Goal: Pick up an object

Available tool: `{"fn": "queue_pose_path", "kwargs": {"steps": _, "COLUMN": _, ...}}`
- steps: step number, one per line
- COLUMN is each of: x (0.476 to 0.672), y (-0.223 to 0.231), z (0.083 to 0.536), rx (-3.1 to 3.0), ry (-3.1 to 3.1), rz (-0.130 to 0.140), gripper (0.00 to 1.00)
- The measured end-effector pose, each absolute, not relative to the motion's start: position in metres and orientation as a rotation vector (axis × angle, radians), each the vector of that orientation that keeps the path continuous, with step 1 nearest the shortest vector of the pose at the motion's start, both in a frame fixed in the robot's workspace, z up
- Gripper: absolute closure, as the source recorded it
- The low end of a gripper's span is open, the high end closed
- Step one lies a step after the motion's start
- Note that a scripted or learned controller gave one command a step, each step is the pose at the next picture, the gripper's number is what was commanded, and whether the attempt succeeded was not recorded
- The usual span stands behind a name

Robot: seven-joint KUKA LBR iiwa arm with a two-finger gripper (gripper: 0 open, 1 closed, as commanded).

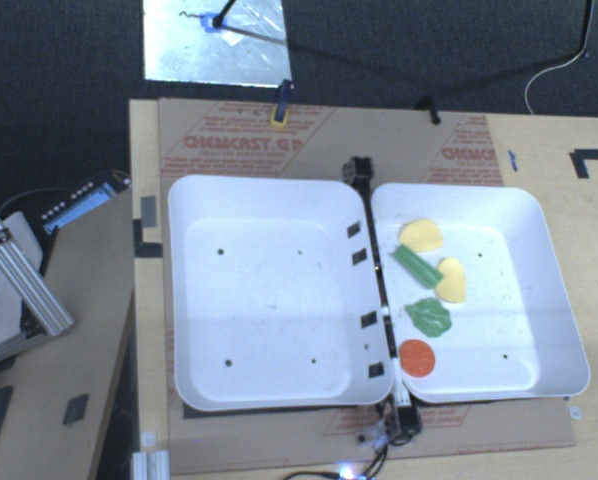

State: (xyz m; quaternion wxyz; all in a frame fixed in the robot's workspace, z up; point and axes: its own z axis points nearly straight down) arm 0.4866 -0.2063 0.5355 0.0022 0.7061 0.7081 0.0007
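Desk (539,143): a light board printed with red lettering is seen under both bins; dark carpet lies beyond its far edge.
Left bin (269,293): a shallow white tray, bare white floor marked by a few small dark dots.
Right bin (524,268): a shallow white tray set right against the left bin, joined along the middle seam by a row of small black clips (359,257).
Yellow piece, upper (421,235): a rounded pale yellow shape is found in the right bin, near its left wall and towards the far side.
Green stick (415,265): a long green piece is laid at a slant just below the upper yellow piece, its lower end touching the second yellow piece.
Yellow piece, lower (451,279): a second pale yellow shape, just right of the green stick.
Green leaf (429,316): a flat, ragged-edged green piece is seen below the stick, a little apart from it.
Red disc (416,358): a round orange-red piece is placed nearest the camera, close to the left wall of the right bin, just below the green leaf.
Objects to pick: all five are gathered in the left half of the right bin, resting on its floor.
Pincer: its state cannot be told.
Silver sheet (217,26): a shiny square is laid on the carpet beyond the desk, with a thin dark rod crossing it.
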Motion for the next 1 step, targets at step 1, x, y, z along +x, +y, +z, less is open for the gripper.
{"fn": "queue_pose_path", "kwargs": {"steps": 1, "x": 0.4866, "y": -0.2063, "z": 0.5355, "rx": 2.215, "ry": 2.221, "rz": 0.002, "gripper": 1.0}}
